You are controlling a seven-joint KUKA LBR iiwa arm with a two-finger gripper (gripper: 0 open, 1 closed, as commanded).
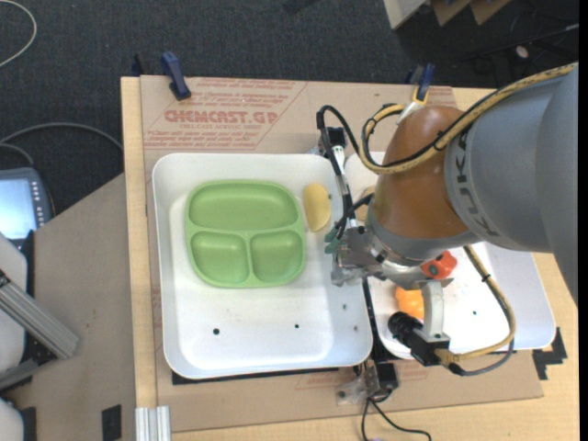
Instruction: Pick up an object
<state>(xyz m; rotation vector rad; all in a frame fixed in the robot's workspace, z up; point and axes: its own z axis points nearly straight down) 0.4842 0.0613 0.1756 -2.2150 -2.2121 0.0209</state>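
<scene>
Worktop [230, 108]: brown board with red lettering at the top, carrying two shallow white bins side by side.

Arm [514, 173]: grey, bulky, coming in from the right of the frame, orange band [413, 182] above the wrist. It covers most of the right bin [533, 310] and hangs over the seam between the two bins.

Left bin [257, 338]: centre-left of the frame, white. A green divided tray [245, 232] lies in its upper half, one long compartment on top, two smaller ones below. Lower half of the bin floor bare apart from a few dark specks.

Pale yellow object [317, 206]: oval, just beside the tray's right edge, near the bin's right wall, upper centre of the frame.

Orange objects [411, 299]: in the right bin, lower right of centre, partly hidden under the wrist; shapes unclear.

Jaws [349, 260]: at the dividing wall between bins, just below the yellow object. Cannot tell whether they are apart or together; nothing seen between them.
</scene>
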